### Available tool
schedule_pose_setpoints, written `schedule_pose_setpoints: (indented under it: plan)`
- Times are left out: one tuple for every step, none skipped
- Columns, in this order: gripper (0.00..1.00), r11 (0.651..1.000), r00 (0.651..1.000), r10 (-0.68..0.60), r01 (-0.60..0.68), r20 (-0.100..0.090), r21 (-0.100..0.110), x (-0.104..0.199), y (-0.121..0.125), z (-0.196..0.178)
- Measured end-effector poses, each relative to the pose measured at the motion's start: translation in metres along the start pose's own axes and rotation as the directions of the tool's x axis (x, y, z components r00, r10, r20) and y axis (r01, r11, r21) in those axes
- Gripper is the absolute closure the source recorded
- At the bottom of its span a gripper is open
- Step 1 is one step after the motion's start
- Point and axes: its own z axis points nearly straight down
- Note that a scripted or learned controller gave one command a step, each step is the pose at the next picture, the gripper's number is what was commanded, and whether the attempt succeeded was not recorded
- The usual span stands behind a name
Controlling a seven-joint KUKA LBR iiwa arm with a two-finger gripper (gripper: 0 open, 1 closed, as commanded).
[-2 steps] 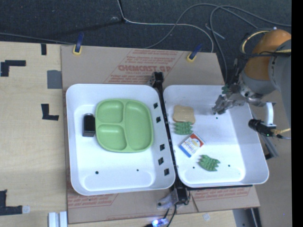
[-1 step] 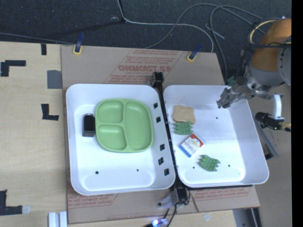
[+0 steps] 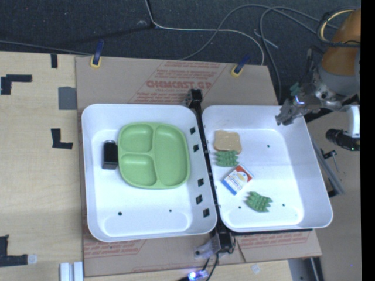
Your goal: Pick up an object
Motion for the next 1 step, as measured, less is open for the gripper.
schedule_pose_setpoints:
  plan:
    - [1.00,1.000,1.000,-0.003,0.003,-0.002,0.006,0.0488,-0.0207,-0.0001]
